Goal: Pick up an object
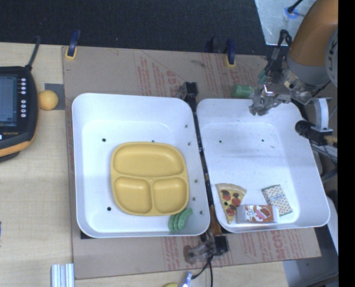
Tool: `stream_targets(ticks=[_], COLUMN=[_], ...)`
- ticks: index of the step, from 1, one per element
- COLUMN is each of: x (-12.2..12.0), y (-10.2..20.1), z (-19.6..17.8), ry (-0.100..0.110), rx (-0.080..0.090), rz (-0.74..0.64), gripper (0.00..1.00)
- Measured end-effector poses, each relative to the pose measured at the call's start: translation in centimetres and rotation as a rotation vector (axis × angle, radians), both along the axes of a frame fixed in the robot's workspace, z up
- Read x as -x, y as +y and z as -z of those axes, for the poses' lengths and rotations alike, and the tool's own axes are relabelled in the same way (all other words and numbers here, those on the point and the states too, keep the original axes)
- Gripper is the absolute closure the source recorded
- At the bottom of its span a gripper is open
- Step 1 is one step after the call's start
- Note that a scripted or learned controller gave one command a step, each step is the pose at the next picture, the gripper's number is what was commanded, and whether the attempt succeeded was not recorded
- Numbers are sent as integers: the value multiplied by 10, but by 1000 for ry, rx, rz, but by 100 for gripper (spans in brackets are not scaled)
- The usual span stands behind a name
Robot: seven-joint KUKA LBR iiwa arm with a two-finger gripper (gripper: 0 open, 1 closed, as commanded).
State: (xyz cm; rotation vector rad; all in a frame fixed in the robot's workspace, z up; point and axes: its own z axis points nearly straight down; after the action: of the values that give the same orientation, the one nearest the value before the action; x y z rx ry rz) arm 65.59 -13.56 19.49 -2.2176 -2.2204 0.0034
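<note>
My gripper (262, 107) hangs over the far edge of the right bin (255, 142), well away from the objects. At that bin's near edge lie a pizza slice toy (230, 198), a small red and white packet (255, 213) and a patterned packet (277, 199). In the left bin (93, 130) sits a yellow divided plate (149, 177), and a green toy (179, 220) lies at its near right corner. Nothing shows between the gripper's fingertips.
A teach pendant (6, 112) and a yellow ball (48, 99) rest on the bench to the left of the bins. A small green object (243, 91) lies just behind the right bin. Clamps stand along the cardboard's far edge.
</note>
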Motion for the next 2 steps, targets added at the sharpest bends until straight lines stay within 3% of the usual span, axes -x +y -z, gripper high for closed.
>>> stream_targets(ticks=[1,2], x=[0,12], y=[29,130], z=[42,-8], ry=[1,-2], rx=[2,1], rz=[-4,-6], gripper=[100,100])
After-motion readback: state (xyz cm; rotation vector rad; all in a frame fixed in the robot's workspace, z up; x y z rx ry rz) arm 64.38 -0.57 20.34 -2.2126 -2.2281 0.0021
